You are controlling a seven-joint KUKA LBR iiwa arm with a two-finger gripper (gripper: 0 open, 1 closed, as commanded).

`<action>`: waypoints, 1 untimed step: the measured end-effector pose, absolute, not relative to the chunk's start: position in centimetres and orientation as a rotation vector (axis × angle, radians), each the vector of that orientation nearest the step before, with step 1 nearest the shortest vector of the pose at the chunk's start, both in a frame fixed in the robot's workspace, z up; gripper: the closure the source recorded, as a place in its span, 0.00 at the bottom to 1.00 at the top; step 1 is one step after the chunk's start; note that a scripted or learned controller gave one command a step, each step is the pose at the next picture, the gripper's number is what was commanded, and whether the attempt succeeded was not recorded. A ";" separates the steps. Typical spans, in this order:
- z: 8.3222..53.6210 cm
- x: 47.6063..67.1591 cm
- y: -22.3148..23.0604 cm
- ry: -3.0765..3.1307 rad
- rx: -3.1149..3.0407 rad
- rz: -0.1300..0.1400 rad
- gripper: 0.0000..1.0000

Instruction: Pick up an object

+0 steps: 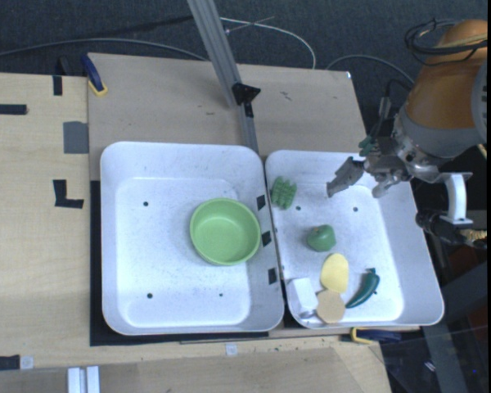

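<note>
Our gripper (362,180) hung open and empty over the right bin (417,293); we judged the small green toy (321,238) below light, rigid, best pinched across its sides

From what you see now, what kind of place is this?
Probably a robot grasping lab: a grey arm reaches over two white bins holding toy food and a green bowl, with cables behind.

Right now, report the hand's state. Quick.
Hand: open, holding nothing, above the right bin.
</note>
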State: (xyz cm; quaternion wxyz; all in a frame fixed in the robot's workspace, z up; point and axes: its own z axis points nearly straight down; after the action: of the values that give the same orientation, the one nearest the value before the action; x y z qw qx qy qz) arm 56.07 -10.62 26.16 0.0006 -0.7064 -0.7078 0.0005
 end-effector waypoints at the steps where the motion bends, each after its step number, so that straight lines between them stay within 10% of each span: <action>1: 26.2 56.1 -10.6 -2.223 -2.219 0.001 0.00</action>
State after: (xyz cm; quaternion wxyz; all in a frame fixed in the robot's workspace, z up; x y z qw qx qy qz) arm 56.07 -10.64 26.16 0.0005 -0.7065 -0.7078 0.0004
